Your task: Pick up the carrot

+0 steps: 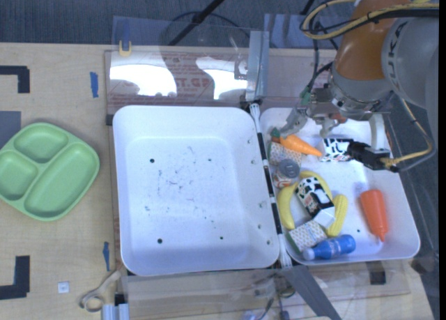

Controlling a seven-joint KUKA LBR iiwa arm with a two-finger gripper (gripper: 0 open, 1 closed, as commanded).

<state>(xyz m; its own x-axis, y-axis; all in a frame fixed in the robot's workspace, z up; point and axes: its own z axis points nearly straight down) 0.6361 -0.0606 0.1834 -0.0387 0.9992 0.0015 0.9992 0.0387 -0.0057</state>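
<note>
hanging over the far end of the right bin (408,238), the gripper (311,120) is seen with its fingers spread apart, nothing caught between them. just below it, the carrot (300,144) is found lying on the bin floor, green top toward the left bin (139,242). a cow-patterned toy (313,196) is ringed by a yellow banana (284,208), with a blue bottle (333,247) nearer and an orange cone-shaped toy (375,212) to the right. a green divided plate (43,171) is set on the bench, well apart.
</note>
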